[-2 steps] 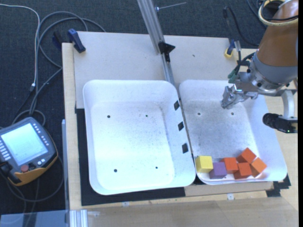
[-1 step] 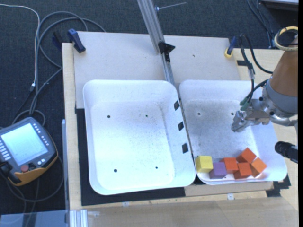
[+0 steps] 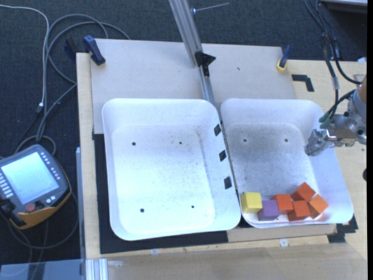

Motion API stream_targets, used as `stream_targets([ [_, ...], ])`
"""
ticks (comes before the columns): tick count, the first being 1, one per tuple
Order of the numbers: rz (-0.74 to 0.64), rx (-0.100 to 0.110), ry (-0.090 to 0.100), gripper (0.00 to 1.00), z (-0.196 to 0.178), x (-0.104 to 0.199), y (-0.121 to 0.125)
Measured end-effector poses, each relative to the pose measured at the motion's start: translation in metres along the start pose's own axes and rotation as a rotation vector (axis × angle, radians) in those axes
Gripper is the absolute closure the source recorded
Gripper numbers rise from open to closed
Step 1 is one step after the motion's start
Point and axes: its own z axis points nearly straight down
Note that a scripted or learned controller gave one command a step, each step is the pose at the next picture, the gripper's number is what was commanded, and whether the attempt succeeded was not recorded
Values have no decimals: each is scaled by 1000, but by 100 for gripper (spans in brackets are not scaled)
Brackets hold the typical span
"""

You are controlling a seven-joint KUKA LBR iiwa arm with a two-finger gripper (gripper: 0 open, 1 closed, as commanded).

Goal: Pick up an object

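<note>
Leftmost, on the dark carpet beside the bench, lies a teach pendant (image 3: 32,182) with a pale lit screen and an orange-yellow underside, its cables looping away toward the top of the view. Next comes the bench's pale board (image 3: 175,69), held by a blue clamp (image 3: 93,49) at its far left corner and a yellow-and-blue clamp (image 3: 283,60) at its far right corner. An aluminium pole (image 3: 185,25) slants down from the top edge to the gap between the two bins. The left white bin (image 3: 108,156) has a speckled floor with a few dark dots. The right white bin (image 3: 233,156) holds a cluster of small blocks along its near edge: a yellow cube (image 3: 252,202) at the left, a purple cube (image 3: 268,209) just beside it, then several orange cubes (image 3: 300,202) bunched together toward the near right corner, touching one another. Farthest right, the gripper (image 3: 315,144) hangs over the right rim of that bin, well apart from the blocks, with grey wrist hardware and cables behind it. Whether it is parted or closed cannot be told; nothing is seen in it.
</note>
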Motion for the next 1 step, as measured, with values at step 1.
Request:
stream_targets([
  [1, -7, -7, 1, 100, -142, 26, -1],
])
